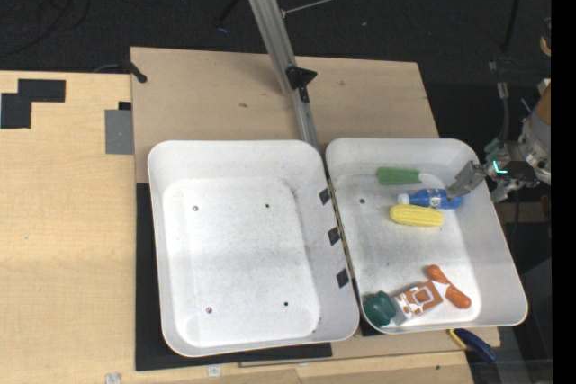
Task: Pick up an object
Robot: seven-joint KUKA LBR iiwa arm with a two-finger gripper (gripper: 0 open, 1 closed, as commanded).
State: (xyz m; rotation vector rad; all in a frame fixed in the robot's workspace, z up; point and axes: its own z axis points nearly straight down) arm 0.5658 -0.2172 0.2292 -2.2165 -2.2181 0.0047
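Note:
The right bin [504, 256] holds several small objects. A green oblong piece [397, 176] lies near its far side. Just below it are a blue-and-white bottle [428, 199] and a yellow corn cob [417, 216]. At the near end lie an orange carrot-like piece [449, 286], a small orange-and-white box [418, 299] and a dark green round object [379, 308]. My gripper [463, 182] reaches in over the bin's right rim, its tip low beside the right end of the blue-and-white bottle. Nothing shows held in it.
The left bin [180, 166] stands beside the right one, with black clips [334, 235] along the shared rim. A slanted metal rail [270, 31] rises behind the bins. The arm's wrist [526, 157] hangs at the right edge.

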